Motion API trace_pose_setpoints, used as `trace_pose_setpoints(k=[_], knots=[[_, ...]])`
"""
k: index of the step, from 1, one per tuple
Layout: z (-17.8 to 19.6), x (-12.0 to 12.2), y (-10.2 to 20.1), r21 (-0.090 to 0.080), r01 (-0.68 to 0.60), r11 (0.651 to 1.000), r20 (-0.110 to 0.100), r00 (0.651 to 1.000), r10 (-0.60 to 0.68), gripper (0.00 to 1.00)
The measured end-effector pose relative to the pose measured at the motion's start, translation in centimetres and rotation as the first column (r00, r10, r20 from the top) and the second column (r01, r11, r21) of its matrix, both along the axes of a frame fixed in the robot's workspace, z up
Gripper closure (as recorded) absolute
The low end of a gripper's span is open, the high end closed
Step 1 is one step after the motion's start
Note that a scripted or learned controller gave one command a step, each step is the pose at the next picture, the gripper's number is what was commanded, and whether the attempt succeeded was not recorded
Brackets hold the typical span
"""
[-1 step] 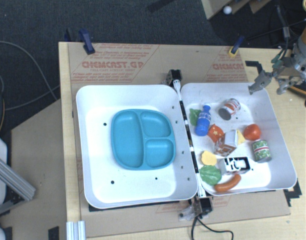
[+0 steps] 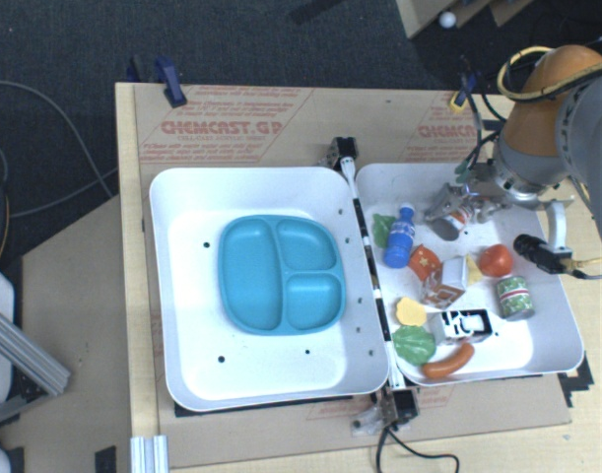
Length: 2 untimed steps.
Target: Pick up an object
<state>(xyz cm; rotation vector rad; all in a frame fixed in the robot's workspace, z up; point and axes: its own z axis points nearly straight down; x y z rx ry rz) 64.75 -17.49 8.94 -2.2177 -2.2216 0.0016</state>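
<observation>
The gripper (image 2: 456, 208) hovered low in the right bin's (image 2: 557, 333) upper part; whether its fingers were apart, I could not tell. A clean descent onto one isolated item, perhaps the tomato (image 2: 495, 260), seemed wisest. The left bin (image 2: 182, 205) held a blue tray (image 2: 279, 272); the right held crowded toy food.

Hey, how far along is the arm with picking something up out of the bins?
Nothing looks picked yet: the blue bottle, tomato, can and hot dog all lie in the right bin. In hand: the gripper is low over that bin's far end. Left: the grasp and lift.
</observation>
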Motion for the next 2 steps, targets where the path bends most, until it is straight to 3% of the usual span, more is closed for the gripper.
trace_pose_setpoints(k=[1,2], knots=[[1.2,0.1,0.0,-0.002,-0.001,1.000,0.005,1.000,0.001,1.00],[1.2,0.4,7.0,0.001,0.001,1.000,0.001,1.000,-0.001,1.00]])
